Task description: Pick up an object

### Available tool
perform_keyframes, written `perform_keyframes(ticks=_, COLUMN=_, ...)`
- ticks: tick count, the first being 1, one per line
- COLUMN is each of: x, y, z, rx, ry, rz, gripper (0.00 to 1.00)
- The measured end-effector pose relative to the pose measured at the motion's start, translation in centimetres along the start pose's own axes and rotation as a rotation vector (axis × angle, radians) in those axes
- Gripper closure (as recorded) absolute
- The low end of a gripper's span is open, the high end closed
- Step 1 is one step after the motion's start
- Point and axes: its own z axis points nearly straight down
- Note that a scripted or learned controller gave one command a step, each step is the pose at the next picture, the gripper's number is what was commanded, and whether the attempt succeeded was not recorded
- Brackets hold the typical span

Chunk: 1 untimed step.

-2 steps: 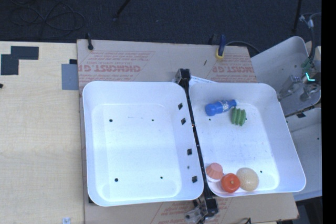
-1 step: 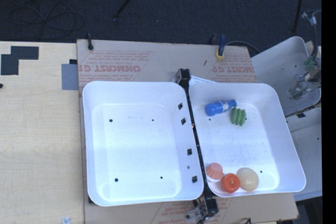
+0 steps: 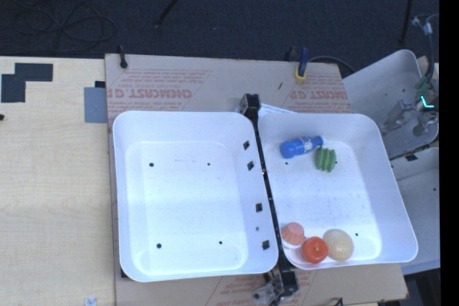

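Blue bottle [image 3: 300, 146] is the cleanest pick: lying on its side in the right bin [image 3: 380, 154], far end, just beside the green piece [image 3: 325, 158] but apart from it.
Approach from above, span its narrow width, not its length. Avoid the orange [image 3: 314, 249], pink [image 3: 292, 233] and cream [image 3: 338, 244] cluster crowding the near wall. Jaws: state can't tell.

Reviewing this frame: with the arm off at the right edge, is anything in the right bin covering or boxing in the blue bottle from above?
Nothing visible covers the blue bottle. It lies on its side in the right bin, open from above. The green object lies close at its right end, so jaws closing there could bump it. The three round items sit apart, near the front wall.
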Motion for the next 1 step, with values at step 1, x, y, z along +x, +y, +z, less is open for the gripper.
perform_keyframes(ticks=1, x=-0.06, y=0.01, z=-0.98, rx=0.000, ry=0.000, rz=-0.003, gripper=1.00)
